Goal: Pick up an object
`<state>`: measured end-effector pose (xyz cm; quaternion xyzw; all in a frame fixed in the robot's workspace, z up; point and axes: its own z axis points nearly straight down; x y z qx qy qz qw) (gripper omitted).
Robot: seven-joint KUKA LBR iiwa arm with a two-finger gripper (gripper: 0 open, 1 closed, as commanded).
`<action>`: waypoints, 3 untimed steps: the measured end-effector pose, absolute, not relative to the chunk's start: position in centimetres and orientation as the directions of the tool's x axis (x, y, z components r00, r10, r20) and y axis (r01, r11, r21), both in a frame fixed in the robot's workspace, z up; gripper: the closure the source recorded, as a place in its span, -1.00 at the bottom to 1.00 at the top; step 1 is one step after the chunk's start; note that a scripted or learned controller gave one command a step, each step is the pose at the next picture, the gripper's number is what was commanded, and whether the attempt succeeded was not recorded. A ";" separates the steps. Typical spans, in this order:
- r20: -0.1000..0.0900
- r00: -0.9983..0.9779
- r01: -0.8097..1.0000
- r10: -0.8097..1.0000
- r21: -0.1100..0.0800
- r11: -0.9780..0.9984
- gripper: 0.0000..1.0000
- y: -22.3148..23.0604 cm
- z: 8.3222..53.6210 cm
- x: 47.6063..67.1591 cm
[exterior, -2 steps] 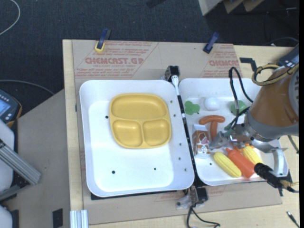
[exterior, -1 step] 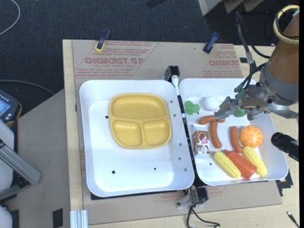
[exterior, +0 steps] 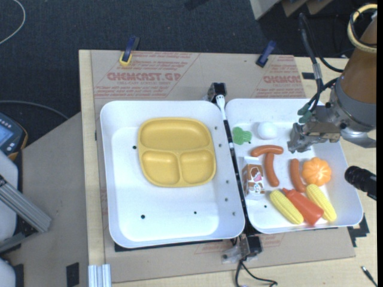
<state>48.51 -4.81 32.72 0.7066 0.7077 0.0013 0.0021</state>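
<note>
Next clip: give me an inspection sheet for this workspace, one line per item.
Surface: cardboard-covered bench bearing left bin and right bin.
Job's things: right bin holds orange, two corn cobs, sausages, white egg, green piece, small carton.
Clutter: yellow divided tray in left bin.
Grippers: claw hangs over right bin beside the orange, holding nothing visible.
Cables: black cables along the arm; wires at front edge.
Surroundings: dark carpet, clamps on the board.
</note>
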 end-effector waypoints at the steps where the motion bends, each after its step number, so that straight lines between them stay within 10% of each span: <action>1: 0.002 -0.001 1.000 1.000 -0.009 0.001 1.00 -2.2 23.6 47.8; 2: 0.003 -0.012 1.000 1.000 0.006 0.012 1.00 7.2 28.9 48.0; 3: -0.001 0.006 1.000 1.000 0.011 -0.006 1.00 0.7 36.9 48.0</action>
